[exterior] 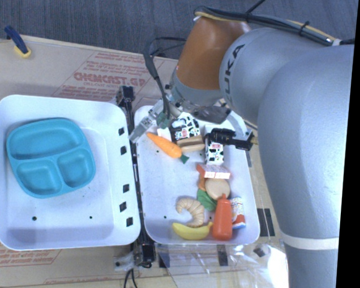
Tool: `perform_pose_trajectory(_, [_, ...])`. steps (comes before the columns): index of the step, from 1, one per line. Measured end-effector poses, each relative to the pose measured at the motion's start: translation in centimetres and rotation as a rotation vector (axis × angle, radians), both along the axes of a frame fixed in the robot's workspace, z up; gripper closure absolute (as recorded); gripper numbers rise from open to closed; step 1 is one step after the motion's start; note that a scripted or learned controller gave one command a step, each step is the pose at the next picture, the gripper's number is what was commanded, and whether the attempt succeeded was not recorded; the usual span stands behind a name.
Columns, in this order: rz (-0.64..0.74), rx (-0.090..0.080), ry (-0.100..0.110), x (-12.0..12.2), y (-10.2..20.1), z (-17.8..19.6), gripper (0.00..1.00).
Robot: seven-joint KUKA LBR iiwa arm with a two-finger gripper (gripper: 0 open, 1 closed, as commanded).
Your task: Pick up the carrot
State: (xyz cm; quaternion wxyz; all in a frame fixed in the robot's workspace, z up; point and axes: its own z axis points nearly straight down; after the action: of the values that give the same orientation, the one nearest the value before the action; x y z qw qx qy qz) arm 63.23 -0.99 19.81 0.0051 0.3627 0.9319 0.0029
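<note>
Now: carrot (164, 145) lies loose in right bin (161, 223), upper left part, tilted. Gripper (149, 124) just above-left of it; finger state cannot tell. Blue divided plate (50, 156) in left bin (55, 233).

Bright, even light from overhead, and the two white bins (61, 233) come up almost blown out, their floors pale with little texture. A soft sheen runs along the grey arm (293, 118), and the orange band (206, 49) glows warm. Shadows are faint and short: a thin one under the blue tray (50, 156), another hugging the carrot (163, 144). The whole frame is slightly soft and grainy, small labels smeared, and the dark floor at top shows fine noise.
</note>
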Motion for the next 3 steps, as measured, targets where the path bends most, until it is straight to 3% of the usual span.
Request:
perform_pose_trajectory(1, [-0.281,-0.002,0.009,-0.3,-2.7,-0.6,0.0])
perform_pose_trajectory(2, [-0.291,-0.001,0.014,-2.9,-2.4,-0.7,0.0])
perform_pose_trajectory(3, [-0.485,-0.001,0.011,-3.0,-5.7,-0.6,0.0])
